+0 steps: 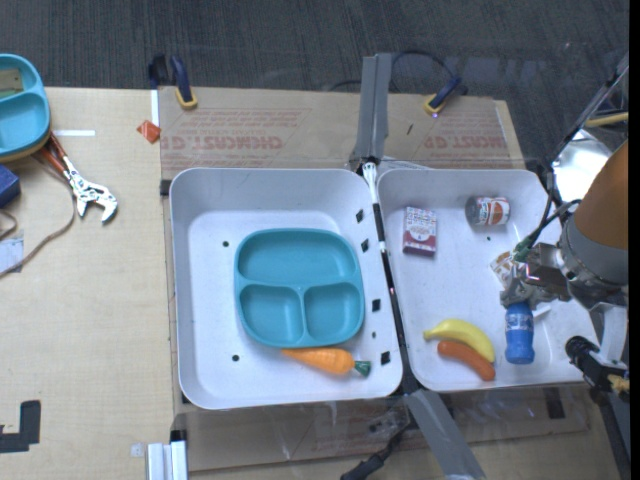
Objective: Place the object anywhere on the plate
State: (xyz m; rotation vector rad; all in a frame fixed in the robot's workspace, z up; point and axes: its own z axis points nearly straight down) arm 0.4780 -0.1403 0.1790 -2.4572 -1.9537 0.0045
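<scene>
Hovering over blue bottle (518,333), fingers (522,286) blurred, spread or pinched impossible to tell, arm cut off.

**A robotics lab, rigged by hand**

Two shallow white bins (190,268) sit side by side on a plywood tabletop (80,318) over dark carpet. Clamps (180,83) at the upper edge pin down a sheet of printed cardboard (260,133) beneath them. An adjustable wrench (90,196) and loose cords lie at the upper left. At the right edge of the frame a grey and orange robot arm (600,218) reaches in. Toy food fills the bins: a plastic carrot (322,360), a banana (462,336).
</scene>
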